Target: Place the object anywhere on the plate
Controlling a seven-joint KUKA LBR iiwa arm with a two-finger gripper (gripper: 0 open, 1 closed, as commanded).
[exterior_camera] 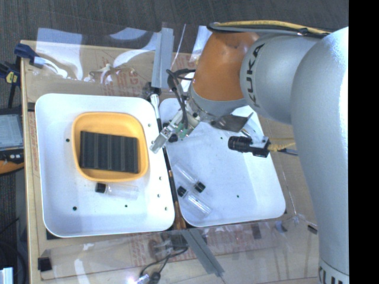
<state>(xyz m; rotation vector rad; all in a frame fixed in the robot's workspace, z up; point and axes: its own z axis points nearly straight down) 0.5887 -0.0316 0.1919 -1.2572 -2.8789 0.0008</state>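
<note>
The left white bin point(56, 206) is being occupied by a rounded yellow plate point(109, 125) bearing a dark ribbed slab point(111, 152). Clear glossy tubes point(190, 189) are being held in the right bin point(260, 188), centre-frame. The gripper point(161, 141) state cannot be told.

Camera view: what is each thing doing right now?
Yellow plate: in the left bin, flat, carrying a dark ridged block.
Clear tubes with black caps: lying in the right bin.
Another capped tube: lying below the plate.
Claw: above the bins' shared edge.
</note>
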